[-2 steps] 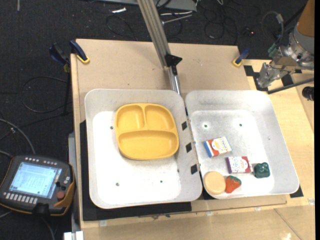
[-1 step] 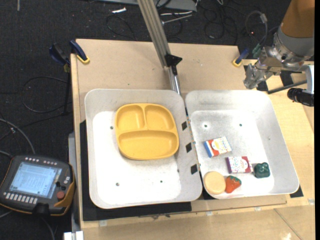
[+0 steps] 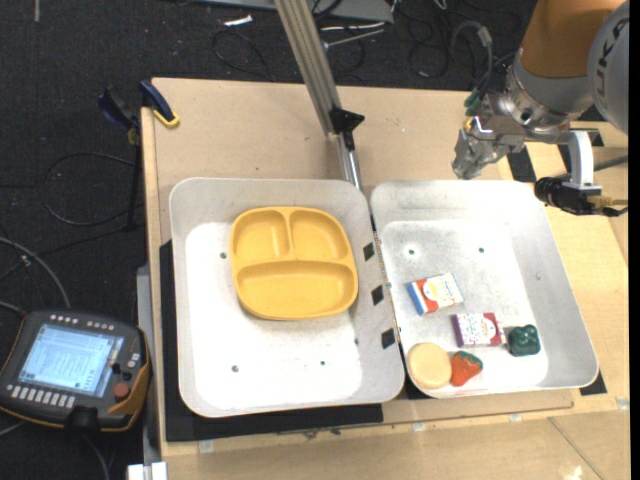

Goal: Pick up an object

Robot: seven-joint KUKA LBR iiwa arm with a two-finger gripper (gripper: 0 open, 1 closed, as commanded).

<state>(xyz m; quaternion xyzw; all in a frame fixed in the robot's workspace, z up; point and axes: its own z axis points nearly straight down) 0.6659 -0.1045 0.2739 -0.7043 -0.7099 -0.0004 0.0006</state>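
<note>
White carton (image 3: 434, 293) in right bin (image 3: 560, 298): judged light, stiff; best gripped across flat sides. Gripper (image 3: 472, 158) poised far; closure cannot be told.

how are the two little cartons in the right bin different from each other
The white carton has a white face with red and blue print; the purple carton is mostly purple with a pale patch. The white carton lies nearer the bin's middle, tilted; the purple carton lies nearer the front rim, almost square to it, between the tomato and the green toy. Both are small, flat and lying down.
</note>
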